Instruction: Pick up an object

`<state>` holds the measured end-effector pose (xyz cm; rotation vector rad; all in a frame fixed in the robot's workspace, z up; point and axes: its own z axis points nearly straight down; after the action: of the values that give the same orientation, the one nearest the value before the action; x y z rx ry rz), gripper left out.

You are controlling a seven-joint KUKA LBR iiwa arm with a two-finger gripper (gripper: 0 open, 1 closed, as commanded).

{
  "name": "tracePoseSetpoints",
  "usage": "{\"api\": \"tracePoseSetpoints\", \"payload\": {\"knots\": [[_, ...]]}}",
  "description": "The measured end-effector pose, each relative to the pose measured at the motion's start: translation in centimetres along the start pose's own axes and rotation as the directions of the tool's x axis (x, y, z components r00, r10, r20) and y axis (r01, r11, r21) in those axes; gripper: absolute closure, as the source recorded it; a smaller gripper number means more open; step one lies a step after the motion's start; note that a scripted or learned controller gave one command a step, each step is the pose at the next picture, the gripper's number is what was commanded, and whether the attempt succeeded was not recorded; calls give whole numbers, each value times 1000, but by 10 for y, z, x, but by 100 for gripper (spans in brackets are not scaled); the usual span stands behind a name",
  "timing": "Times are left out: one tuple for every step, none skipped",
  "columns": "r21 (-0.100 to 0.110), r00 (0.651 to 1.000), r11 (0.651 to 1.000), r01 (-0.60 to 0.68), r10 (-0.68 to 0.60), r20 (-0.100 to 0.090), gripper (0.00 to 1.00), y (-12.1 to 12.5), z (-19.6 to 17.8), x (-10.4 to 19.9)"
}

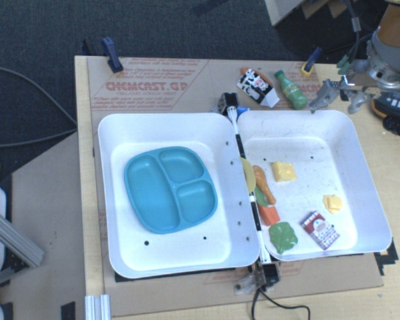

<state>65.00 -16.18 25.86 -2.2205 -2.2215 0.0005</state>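
Observation:
The right bin point(360, 172) holds several small items. A yellow block point(284, 172) lies near its middle. An orange carrot-like piece point(262, 185) and a red-orange chunk point(270, 214) lie by the left wall. A green lump point(283, 236) and a red packet point(320, 229) sit near the front, with a small yellow piece point(333, 203) to the right. My gripper point(335, 99) hangs over the bin's far right rim. It is open, with nothing between its fingers, and it is well away from every item.
The left bin point(113, 145) carries a blue divided plate point(171, 189). Behind the right bin, on the cardboard, lie a cow-patterned carton point(256, 87) and a green bottle point(292, 91), close to my gripper's left. Blue clamps point(111, 54) grip the board's far edge.

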Motion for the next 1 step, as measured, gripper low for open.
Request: {"api": "tracePoseSetpoints", "payload": {"knots": [[2,1000,1000,-1,1,-1,0,9,111,-11]]}}
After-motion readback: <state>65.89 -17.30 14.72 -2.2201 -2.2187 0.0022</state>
